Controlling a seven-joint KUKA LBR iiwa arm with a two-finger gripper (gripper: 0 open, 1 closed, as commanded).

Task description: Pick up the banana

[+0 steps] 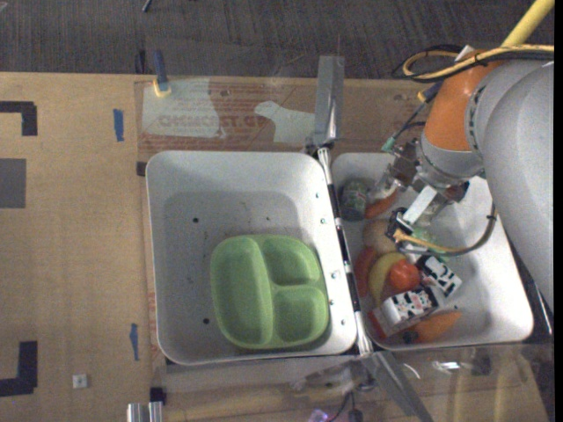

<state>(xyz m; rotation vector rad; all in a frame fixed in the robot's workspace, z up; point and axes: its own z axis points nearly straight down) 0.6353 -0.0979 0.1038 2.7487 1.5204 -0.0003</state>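
The banana (382,272) is a yellow-green curve lying in the middle of the right bin (501,297), wedged between a red pepper-like piece (361,266) and a red tomato (404,275). My gripper (390,189) hangs over the back left part of that bin, above and behind the banana, close to an orange-red piece (380,207). Nothing of the banana is lifted; it rests among the other items.
The right bin also has a grey-green can (354,199), a pale round item (377,234), two cow-patterned boxes (407,307), (440,276) and an orange carrot (437,324). A green divided plate (268,290) lies in the left bin (176,236).
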